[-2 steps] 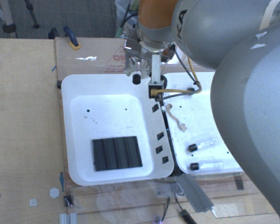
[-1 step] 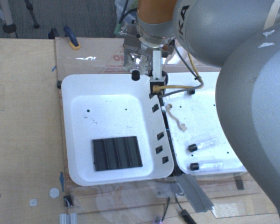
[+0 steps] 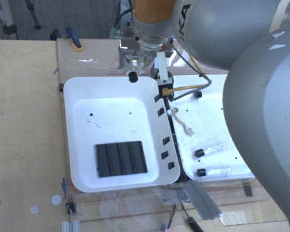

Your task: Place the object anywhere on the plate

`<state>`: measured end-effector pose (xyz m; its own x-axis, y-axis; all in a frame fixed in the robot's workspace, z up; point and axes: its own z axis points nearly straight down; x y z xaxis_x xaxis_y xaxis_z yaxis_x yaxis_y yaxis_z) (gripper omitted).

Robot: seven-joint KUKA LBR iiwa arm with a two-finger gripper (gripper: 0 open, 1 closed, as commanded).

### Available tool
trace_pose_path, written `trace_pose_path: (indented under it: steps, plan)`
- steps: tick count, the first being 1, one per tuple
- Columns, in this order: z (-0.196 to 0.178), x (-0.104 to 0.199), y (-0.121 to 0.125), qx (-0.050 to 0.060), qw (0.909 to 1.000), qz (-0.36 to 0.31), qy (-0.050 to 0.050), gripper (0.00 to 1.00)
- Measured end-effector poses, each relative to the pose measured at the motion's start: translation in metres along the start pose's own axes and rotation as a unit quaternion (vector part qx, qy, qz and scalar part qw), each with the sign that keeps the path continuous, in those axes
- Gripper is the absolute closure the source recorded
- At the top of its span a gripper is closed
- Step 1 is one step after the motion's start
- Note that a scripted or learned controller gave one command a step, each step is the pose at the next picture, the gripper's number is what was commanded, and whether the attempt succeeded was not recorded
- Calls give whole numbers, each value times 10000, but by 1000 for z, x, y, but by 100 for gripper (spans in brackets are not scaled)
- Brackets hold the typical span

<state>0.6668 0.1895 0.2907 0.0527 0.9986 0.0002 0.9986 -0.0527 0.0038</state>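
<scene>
The bulky grey arm link (image 3: 261,129) overhangs the right white bin (image 3: 208,115), where clear black-capped tubes (image 3: 210,150) lie near its front edge, and the gripper (image 3: 137,64), open or closed I cannot tell, hangs at the far rim of the left white bin (image 3: 70,144), well apart from the dark ribbed rectangular plate (image 3: 121,158), so any release here would likely miss it.

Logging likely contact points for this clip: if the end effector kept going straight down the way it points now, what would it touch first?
Probably the far rim of the left bin, under the end effector. Depth is unclear from this slanted view; it might land just beyond the rim.
</scene>
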Motion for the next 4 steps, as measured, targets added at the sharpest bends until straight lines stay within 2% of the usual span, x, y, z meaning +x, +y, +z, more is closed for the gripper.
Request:
trace_pose_path:
  steps: [1, 2, 3, 4]
  plan:
    - [-15, 23, -1, -5, 9977, -673, 3, 100]
    - [-10, 25, -8, 33, 9901, -1404, -2, 100]
    - [12, 30, -3, 38, 9778, -2096, 3, 100]
    - [-6, 23, -1, -7, 9649, -2626, 5, 100]
